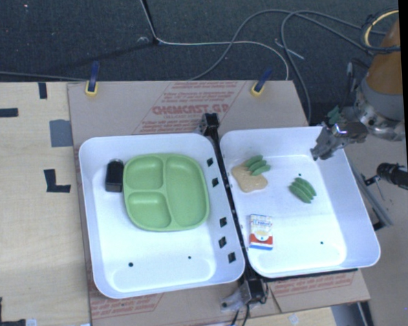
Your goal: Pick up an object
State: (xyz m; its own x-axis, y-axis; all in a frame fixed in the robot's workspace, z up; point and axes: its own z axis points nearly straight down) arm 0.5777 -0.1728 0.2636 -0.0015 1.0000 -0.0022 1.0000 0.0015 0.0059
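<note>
I see the gripper (325, 149) over the right bin's (355, 211) upper right rim; I cannot tell how its jaws stand. Nearest, down-left and apart, a green pea pod (303, 189) lies slanting upper-left to lower-right. Further left sit a tan biscuit (249, 179) under another green pod (258, 166), and a small carton (260, 232). The left bin (106, 254) holds a green divided plate (166, 191) and a black block (114, 176).

Right white bin (344, 205): a green pea pod (303, 189) lies flat and slanted near the middle; a second green pod (258, 166) rests against a tan biscuit-shaped piece (250, 180) near the left wall; a small white, red and blue carton (261, 232) lies flat toward the front-left corner.
</note>
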